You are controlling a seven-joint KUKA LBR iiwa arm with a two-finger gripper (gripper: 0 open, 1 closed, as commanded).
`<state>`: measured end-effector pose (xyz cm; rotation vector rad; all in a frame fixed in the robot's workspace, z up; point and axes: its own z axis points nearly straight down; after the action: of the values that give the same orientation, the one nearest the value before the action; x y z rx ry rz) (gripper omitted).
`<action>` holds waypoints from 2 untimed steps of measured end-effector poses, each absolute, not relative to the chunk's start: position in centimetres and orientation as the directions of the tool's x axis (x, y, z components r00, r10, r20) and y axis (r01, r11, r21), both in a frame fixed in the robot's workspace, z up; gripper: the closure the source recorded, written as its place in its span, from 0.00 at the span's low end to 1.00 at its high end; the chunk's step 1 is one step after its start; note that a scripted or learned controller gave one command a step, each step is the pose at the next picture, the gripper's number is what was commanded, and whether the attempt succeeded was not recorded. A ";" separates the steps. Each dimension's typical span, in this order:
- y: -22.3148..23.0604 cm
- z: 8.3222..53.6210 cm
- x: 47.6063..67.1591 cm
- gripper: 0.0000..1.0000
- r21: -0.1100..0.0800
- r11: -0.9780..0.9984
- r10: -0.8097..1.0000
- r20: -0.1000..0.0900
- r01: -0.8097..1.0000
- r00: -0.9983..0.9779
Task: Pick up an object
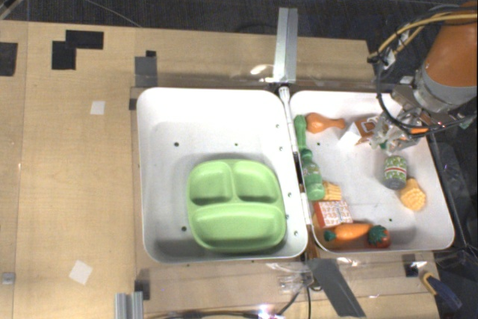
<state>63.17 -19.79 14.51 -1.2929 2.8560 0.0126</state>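
The small can (395,171) lies in the right bin (441,231), just below the gripper (391,137); glare blurs the gripper, so its state is unclear.

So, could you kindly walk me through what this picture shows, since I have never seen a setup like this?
One camera looks down at a slant on a wooden bench bearing two shallow white bins. The grey arm with an orange band is a robot reaching in from the right; its end effector hangs over the right bin. That bin holds toy food: a carrot, a small can, a yellow corn piece, a green bottle and more. The left bin holds a green divided tray. Whether anything is held, I cannot tell.
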 end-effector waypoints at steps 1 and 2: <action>-20.4 18.9 67.2 1.00 -0.012 0.331 -0.944 -0.005 -0.943 -0.331; -20.4 20.5 67.1 1.00 -0.009 0.074 -0.997 -0.003 -0.997 -0.074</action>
<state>67.10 -20.44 20.51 -2.1321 2.2955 -0.0077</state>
